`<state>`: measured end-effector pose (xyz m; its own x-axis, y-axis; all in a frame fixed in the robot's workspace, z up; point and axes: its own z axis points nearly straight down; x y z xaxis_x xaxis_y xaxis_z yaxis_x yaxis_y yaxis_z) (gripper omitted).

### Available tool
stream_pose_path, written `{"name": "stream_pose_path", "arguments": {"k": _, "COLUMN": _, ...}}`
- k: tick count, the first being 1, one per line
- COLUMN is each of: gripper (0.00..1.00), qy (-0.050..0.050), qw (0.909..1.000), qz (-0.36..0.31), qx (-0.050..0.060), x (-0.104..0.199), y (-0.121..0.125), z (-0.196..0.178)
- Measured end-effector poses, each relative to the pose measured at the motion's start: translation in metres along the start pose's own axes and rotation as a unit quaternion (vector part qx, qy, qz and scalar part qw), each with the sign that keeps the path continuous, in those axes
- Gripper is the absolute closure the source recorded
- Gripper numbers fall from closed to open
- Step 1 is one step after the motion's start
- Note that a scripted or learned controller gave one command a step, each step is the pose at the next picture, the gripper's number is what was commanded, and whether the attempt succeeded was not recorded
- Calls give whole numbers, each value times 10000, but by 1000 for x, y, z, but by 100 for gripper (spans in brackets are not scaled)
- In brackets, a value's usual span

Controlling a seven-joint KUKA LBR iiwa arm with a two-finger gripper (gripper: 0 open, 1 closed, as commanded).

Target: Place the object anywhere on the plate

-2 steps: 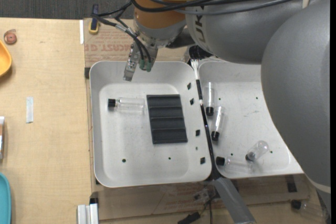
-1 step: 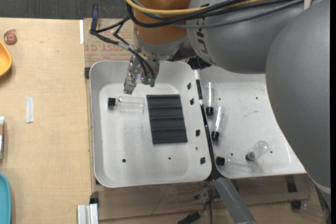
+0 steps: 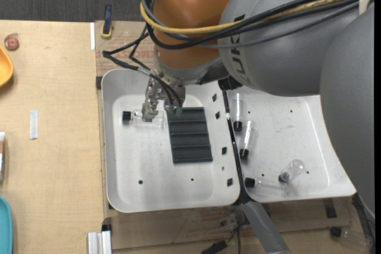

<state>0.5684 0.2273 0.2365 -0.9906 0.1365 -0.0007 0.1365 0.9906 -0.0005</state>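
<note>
A clear tube with a black cap (image 3: 132, 118) lies on the floor of the left bin (image 3: 119, 175), cap pointing left. My gripper (image 3: 152, 111) hangs from the orange wrist band directly over the tube's right end, low and touching or nearly touching it. The plate, a dark ribbed rectangle (image 3: 191, 135), lies flat in the same bin just right of the gripper. The tube sits beside the plate's upper left corner, off it. The arm's grey body covers the upper part of both bins.
In the right bin (image 3: 321, 181) lie two clear black-capped tubes (image 3: 236, 111) (image 3: 245, 141) near the divider, a small clear bulb (image 3: 291, 171), and another tube (image 3: 257, 183) at the front. A tan bench top (image 3: 53, 128) extends to the left.
</note>
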Motion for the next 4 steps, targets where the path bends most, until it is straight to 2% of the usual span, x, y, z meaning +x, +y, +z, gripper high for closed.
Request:
{"name": "stream_pose_path", "arguments": {"k": 1, "gripper": 100, "qy": 4, "qw": 9992, "qz": -409, "qx": -1, "x": 65, "y": -8, "z": -13}}
{"name": "stream_pose_path", "arguments": {"k": 2, "gripper": 100, "qy": -2, "qw": 9866, "qz": -1631, "qx": -6, "x": 23, "y": -2, "z": -6}}
{"name": "stream_pose_path", "arguments": {"k": 3, "gripper": 100, "qy": -22, "qw": 9565, "qz": -2917, "qx": -13, "x": -42, "y": 6, "z": -38}}
{"name": "stream_pose_path", "arguments": {"k": 4, "gripper": 100, "qy": -9, "qw": 9489, "qz": -3156, "qx": -8, "x": -23, "y": 3, "z": -36}}
